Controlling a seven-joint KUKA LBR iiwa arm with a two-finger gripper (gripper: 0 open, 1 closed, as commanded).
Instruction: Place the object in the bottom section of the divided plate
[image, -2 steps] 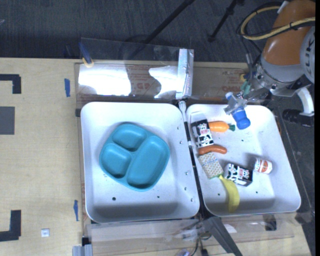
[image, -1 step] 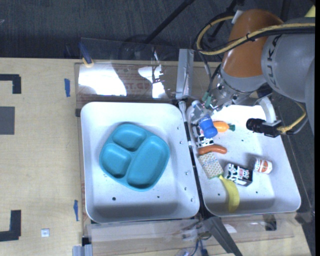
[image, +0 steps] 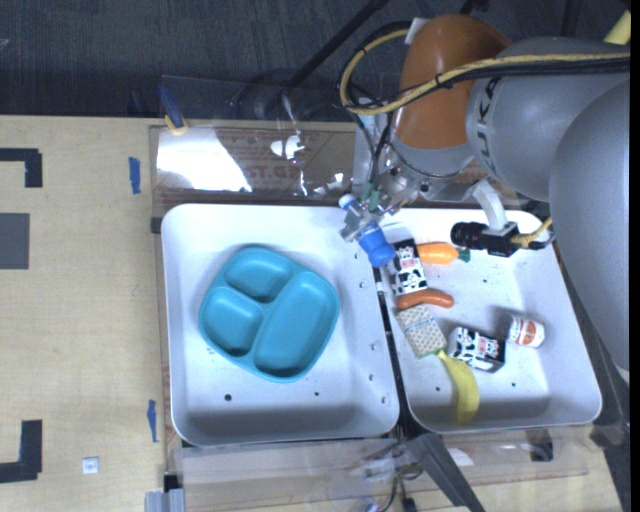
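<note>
A blue divided plate (image: 268, 312) lies in the left bin (image: 200, 400), with two small sections on its left and upper side and one large section toward the lower right. My gripper (image: 362, 222) hangs over the far end of the wall between the two bins, up and right of the plate. A small blue object (image: 375, 244) sits at its fingertips, and the fingers look shut on it. The object is above the bin wall, beside a cow-patterned carton (image: 406, 266).
The right bin (image: 560, 390) holds a carrot (image: 437, 253), a sausage (image: 425, 298), a waffle-like piece (image: 421, 331), a second cow-patterned carton (image: 475, 347), a banana (image: 461, 390) and a small can (image: 526, 332). The big grey arm fills the upper right.
</note>
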